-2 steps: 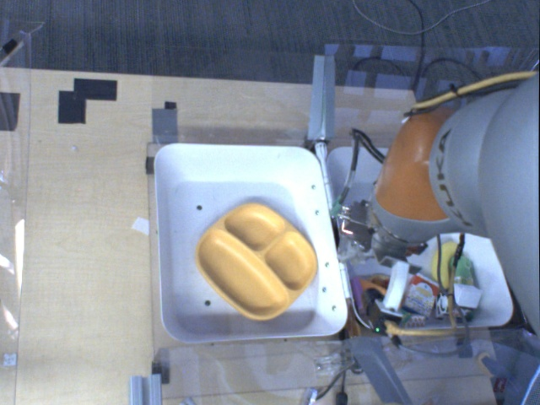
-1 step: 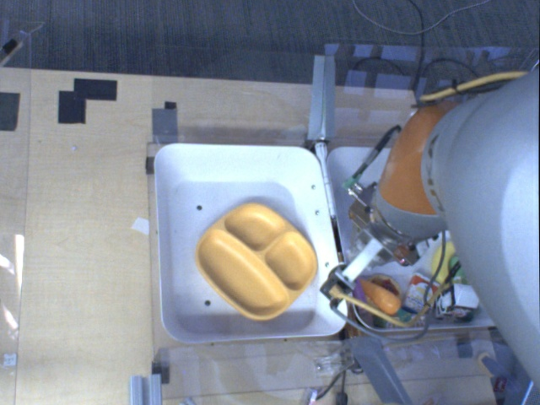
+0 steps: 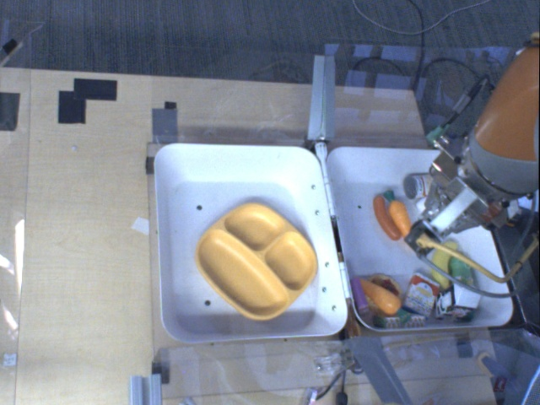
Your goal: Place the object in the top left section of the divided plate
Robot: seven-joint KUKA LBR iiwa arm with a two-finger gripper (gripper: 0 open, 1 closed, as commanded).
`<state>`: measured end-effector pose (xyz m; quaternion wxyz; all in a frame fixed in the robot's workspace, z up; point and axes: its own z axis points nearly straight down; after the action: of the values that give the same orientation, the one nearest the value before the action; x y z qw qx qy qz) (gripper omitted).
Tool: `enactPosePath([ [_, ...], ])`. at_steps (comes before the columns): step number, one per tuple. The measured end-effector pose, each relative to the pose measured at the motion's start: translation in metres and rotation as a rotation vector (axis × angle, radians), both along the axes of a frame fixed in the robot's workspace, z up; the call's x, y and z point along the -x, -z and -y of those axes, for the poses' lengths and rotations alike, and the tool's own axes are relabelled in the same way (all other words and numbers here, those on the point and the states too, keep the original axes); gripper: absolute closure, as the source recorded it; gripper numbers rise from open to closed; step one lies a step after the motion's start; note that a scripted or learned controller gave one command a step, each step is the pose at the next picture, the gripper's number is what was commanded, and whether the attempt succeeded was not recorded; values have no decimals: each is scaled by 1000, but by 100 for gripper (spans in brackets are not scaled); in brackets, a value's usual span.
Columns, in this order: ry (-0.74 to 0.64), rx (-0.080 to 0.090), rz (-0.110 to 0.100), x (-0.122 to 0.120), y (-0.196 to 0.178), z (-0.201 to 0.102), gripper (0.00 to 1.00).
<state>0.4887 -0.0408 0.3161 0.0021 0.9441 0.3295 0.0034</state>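
Gripper (image 3: 424, 241) low in right bin (image 3: 359, 226), grip state unreadable, near toy carrot (image 3: 392, 218), likely light, rigid, slick plastic; pinch mid-body for yellow divided plate (image 3: 256, 260).

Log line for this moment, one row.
gripper: over right bin, fingers unclear | divided plate: left bin, sections bare | carrot: right bin, left of gripper

Pale wooden bench (image 3: 76, 251) before dark grey carpet (image 3: 186, 19).

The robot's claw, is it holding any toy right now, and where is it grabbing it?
It cannot be told. The gripper hangs over the right bin among the toys, beside the carrot, with nothing visibly gripped.
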Motion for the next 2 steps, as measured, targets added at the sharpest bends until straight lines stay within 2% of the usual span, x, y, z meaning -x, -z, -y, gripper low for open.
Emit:
enactPosePath([
  [1,-44,-3,-8,-2,114,-63,100],
  [2,113,-2,-4,1,66,-24,100],
])
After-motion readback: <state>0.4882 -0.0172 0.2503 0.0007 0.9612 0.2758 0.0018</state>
